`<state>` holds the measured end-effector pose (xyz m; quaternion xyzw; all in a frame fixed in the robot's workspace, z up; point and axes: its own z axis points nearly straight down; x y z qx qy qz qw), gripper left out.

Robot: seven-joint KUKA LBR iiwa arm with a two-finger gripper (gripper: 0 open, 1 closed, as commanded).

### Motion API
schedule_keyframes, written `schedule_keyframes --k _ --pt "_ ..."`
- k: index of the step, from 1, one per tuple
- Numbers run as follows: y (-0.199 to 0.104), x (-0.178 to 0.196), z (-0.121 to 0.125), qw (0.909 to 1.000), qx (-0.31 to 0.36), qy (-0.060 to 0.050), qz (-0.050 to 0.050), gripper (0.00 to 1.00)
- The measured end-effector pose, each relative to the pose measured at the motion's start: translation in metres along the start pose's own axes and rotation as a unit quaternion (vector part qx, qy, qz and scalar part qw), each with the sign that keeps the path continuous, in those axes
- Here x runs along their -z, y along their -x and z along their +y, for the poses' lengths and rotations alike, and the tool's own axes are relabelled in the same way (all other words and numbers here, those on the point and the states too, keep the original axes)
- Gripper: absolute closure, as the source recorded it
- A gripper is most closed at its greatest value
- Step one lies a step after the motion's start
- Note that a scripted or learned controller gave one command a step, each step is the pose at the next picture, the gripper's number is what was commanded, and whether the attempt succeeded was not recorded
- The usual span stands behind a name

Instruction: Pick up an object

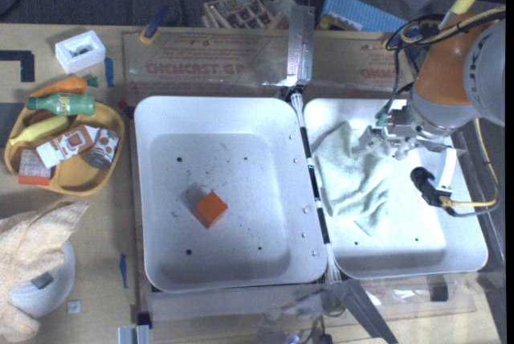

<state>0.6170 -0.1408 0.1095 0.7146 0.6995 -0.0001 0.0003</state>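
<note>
An orange block (pixel 211 209) lies in the left bin (pixel 161 125), a little left of its middle. A crumpled pale cloth (pixel 350 174) lies in the left half of the right bin (pixel 458 242). My gripper (pixel 384 137) hangs over the cloth's upper right edge, with the grey arm and its orange band (pixel 446 73) reaching in from the right. How the fingers stand is hidden by the wrist and the blur.
A yellow bowl (pixel 80 178) with a green bottle, a banana and packets stands left of the bins. A beige cloth and a grey item lie at the bottom left. A black cable (pixel 430 186) hangs over the right bin.
</note>
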Motion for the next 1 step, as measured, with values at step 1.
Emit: schedule_keyframes --k 1 --pt "-0.0019 0.0306 -0.0408 0.9989 0.047 -0.001 0.001 0.00"
